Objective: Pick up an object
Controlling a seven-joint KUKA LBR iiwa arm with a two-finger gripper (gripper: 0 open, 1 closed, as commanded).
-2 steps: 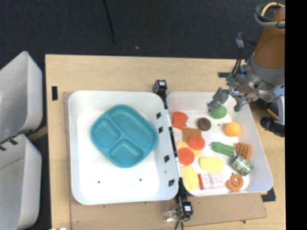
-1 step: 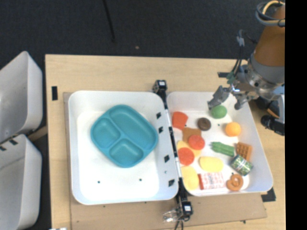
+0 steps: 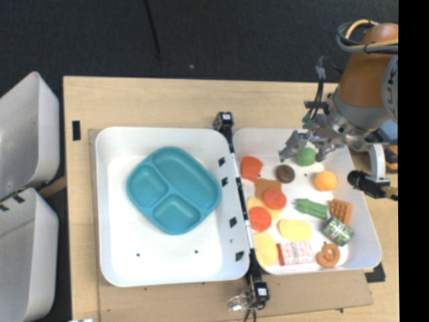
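left bin (image 3: 107,260): holds one blue divided plate (image 3: 173,189), lying flat near the bin's middle.
right bin (image 3: 367,243): full of toy food: green ball (image 3: 306,157), brown round piece (image 3: 285,174), orange ball (image 3: 325,180), red discs (image 3: 251,167), green pepper (image 3: 310,208), waffle (image 3: 340,211), can (image 3: 336,231), yellow pieces (image 3: 295,230), pretzel (image 3: 328,255), red-white packet (image 3: 295,253).
my jaws (image 3: 310,146): spread wide at the right bin's far edge, straddling the green ball; can't tell if they touch it.

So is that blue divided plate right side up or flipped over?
Right side up. The blue divided plate lies flat in the left bin, with its three recessed compartments facing the camera.
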